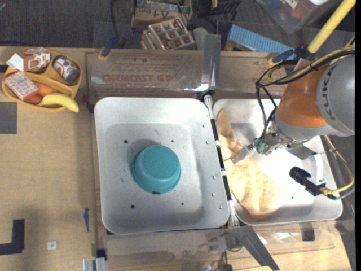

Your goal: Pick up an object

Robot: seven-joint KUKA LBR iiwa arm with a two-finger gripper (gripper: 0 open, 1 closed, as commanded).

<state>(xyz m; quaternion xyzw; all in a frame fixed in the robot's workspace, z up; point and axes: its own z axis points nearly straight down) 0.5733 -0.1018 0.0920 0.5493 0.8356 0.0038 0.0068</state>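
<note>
A teal bowl (157, 168) lies upside down in the middle of the left bin (113, 123). A tan cloth (251, 188) is spread along the left side of the right bin (330, 208), from the back wall down to the front. My gripper (243, 153) reaches in from the right and sits low over the cloth's middle, where the cloth bunches up beside it. The grey arm with its orange band (302, 109) hangs over the back right part of that bin.
An orange tray (17, 92) with a banana (59, 101) and food packets sits on the bench at the far left. A cardboard wall (146, 75) runs behind both bins. A metal divider (217, 145) separates the bins.
</note>
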